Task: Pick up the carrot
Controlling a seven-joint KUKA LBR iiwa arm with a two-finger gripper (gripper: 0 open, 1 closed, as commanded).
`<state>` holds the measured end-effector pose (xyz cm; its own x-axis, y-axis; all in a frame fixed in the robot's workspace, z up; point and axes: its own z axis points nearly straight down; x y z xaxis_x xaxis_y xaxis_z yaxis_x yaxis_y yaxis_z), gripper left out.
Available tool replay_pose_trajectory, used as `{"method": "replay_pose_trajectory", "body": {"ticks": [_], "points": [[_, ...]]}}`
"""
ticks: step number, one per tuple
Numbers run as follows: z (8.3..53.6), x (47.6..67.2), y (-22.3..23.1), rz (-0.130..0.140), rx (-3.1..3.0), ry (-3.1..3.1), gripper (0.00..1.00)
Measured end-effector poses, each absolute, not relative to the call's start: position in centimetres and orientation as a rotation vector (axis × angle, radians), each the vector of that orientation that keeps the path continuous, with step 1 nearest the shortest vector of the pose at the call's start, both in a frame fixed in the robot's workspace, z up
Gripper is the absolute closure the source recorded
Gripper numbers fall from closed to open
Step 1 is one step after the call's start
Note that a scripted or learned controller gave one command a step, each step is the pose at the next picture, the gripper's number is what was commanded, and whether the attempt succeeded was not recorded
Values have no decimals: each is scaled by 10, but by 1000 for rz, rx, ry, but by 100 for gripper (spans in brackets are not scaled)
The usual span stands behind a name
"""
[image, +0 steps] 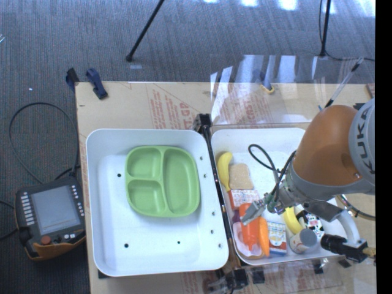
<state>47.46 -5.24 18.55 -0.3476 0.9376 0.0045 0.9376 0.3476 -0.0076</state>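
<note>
The carrot point(262, 236), a stubby orange piece, lies near the front edge of the right bin point(257, 129) among other toy food. My gripper point(252, 213) hangs low over that bin, just above and slightly left of the carrot's upper end, reaching in from the right under the grey and orange wrist. Its tip looks close to the carrot, but I cannot make out whether they touch. Nothing is visibly lifted.
The right bin also holds a banana point(225, 167), a tan bread slice point(241, 176), a small printed pack point(245, 196), a yellow piece point(293, 220) and a grey cup point(300, 241). The left bin point(153, 250) holds a green divided plate point(163, 181).
</note>
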Motion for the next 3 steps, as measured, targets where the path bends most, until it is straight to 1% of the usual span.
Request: {"method": "replay_pose_trajectory", "body": {"ticks": [1,2,3], "points": [[91,479,-95,-10,-2178,-2265,0],[106,483,-96,-23,-2190,-2263,100],[187,502,-34,0,-2522,-1866,100]]}}
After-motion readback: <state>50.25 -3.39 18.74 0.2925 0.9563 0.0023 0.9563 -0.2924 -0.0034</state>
